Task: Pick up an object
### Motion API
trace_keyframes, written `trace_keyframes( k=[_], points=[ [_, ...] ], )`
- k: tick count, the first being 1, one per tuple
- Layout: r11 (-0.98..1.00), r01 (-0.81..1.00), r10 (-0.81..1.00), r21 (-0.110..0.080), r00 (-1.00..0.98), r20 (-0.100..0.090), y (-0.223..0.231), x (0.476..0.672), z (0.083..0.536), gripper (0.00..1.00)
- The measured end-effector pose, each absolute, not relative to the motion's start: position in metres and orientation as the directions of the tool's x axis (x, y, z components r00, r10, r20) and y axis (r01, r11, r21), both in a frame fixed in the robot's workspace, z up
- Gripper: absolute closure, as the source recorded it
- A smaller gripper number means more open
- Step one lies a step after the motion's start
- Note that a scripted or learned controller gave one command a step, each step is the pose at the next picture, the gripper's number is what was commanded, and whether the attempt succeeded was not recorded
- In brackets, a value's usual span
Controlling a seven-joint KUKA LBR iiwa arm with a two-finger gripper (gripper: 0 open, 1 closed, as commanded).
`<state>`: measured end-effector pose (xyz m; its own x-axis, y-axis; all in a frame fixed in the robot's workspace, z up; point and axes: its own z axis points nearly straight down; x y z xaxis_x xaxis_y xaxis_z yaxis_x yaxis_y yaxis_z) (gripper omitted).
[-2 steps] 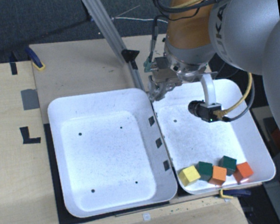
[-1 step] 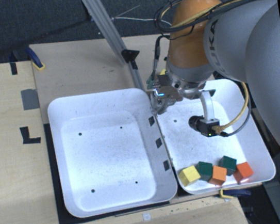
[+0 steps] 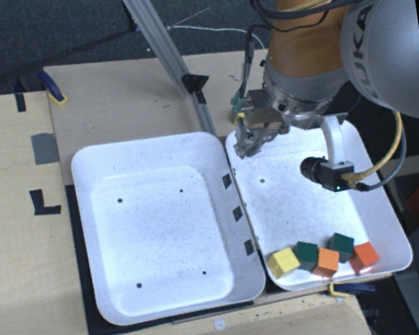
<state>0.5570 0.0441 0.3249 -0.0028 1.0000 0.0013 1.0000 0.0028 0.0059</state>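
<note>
Arm (image 3: 345, 33): you see it reach in from the upper right, its orange band above the grey wrist, bent down over the far left corner of the right bin (image 3: 292, 197). Jaws (image 3: 249, 143): hanging at that corner, close to the bin's rim; too dark and small for you to tell whether they stand apart or together, and nothing shows between them.

Objects, all in the right bin's near edge, well apart from the jaws: yellow block (image 3: 283, 260); dark green block (image 3: 306, 252) just beside it; orange block (image 3: 327, 261); second green block (image 3: 341, 244); red-orange block (image 3: 364, 256).

Left bin (image 3: 92, 219): white, beside the right bin on the desk (image 3: 16, 231).

Cut off: the arm's upper body at the picture's top and right edges.
</note>
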Motion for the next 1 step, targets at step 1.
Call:
trace_keyframes(
  k=[1],
  points=[
    [0.002,1.0,1.0,-0.007,-0.002,-0.002,0.0475,0.5801,0.2558,1.0]
  ],
)
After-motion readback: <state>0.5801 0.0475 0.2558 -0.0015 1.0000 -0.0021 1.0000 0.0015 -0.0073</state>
